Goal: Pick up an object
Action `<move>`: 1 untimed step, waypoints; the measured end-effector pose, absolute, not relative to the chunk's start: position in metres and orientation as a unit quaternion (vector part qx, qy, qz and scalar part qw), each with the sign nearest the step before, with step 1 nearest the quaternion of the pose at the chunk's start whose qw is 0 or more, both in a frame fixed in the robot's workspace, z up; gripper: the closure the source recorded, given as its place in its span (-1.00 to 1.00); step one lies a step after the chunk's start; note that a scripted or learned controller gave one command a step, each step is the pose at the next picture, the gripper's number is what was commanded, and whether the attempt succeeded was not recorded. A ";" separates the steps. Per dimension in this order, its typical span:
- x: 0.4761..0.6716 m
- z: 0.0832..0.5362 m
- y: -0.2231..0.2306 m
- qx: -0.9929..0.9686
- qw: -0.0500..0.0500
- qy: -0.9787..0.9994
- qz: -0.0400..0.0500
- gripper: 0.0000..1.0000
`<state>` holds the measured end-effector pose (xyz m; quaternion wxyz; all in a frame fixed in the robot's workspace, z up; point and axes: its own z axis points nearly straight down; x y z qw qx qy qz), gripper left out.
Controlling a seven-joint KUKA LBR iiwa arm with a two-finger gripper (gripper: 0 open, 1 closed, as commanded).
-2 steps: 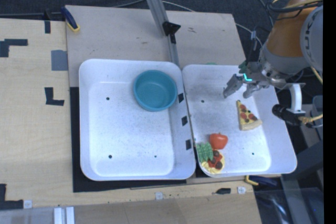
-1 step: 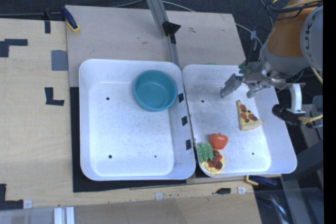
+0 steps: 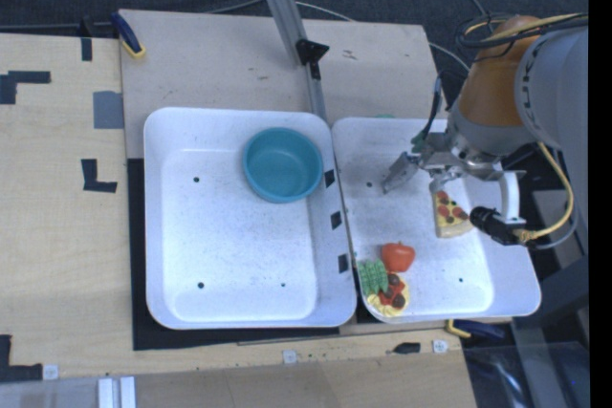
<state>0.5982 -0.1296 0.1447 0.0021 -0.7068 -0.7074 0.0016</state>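
- So the arm is reaching in from the right and the gripper point(image 3: 421, 175) is hanging over the upper part of the right bin point(image 3: 507, 301), with its two fingers spread fairly wide and nothing sitting between them.
- Closest candidate is the pizza slice toy point(image 3: 449, 213), lying flat just beside the gripper, toward the near-right.
- Other options are sitting near the front edge of that bin: a red tomato point(image 3: 398, 255), plus a green leafy piece point(image 3: 373, 277) touching a small round pizza-looking piece point(image 3: 391, 299).
- The blue bowl point(image 3: 282, 164) is sitting upright in the left bin point(image 3: 191, 291), well apart from the gripper.
- My take on doing this well: I'd be going for the slice, since it's nearest. It's flat, so the fingers would be needing to drop right to the bin floor and straddle its narrow width, not its length.
- Risk I'm seeing: closing too high and just skating over the top, or nudging it sideways.
- Labels or writing: there's something on the arm's grey casing, but it's too blurry to read. Nothing else readable.
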 end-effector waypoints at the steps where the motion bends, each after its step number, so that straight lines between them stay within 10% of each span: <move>1: 0.597 0.092 -0.129 -0.707 0.002 -0.707 0.002 -1.00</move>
